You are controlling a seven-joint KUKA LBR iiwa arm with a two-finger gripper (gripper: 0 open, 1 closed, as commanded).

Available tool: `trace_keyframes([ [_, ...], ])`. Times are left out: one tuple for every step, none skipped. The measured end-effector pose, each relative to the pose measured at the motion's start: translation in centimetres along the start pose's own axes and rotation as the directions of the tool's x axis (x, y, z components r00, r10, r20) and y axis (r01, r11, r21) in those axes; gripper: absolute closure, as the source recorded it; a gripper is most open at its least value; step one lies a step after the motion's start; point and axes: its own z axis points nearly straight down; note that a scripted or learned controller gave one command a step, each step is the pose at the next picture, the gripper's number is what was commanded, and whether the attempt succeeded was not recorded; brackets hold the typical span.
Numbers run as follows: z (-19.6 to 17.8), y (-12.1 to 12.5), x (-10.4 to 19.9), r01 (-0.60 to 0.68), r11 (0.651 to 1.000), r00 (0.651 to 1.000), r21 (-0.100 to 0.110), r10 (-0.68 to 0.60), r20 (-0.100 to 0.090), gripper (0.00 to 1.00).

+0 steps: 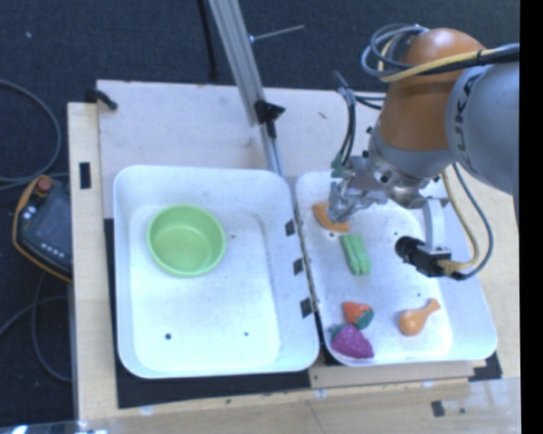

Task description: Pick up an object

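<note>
Two shallow white bins [281,242] sit side by side on a pale bench [181,125] over dark carpet. One green bowl [186,240] lies in the left bin. At three o'clock, the gripper [339,208] hangs over an orange piece [328,219]; whether it grips, I cannot tell. One green block [355,254], strawberry [357,314], grapes [351,342] and drumstick [417,317] lie toward five o'clock.

Arm's coming in from the right, orange band sitting just above the wrist, pincer [340,208] pointing straight down, cables looping behind it.
</note>
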Motion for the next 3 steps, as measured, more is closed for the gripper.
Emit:
trace_keyframes([
  [1.1,-2.4,4.9,-0.001,1.000,1.000,0.002,0.001,0.001,1.00],
  [0.8,-3.9,9.1,0.000,1.000,1.000,0.001,0.000,0.000,1.00],
  [0.8,-3.9,8.8,-0.006,1.000,1.000,0.000,0.006,0.001,0.00],
])
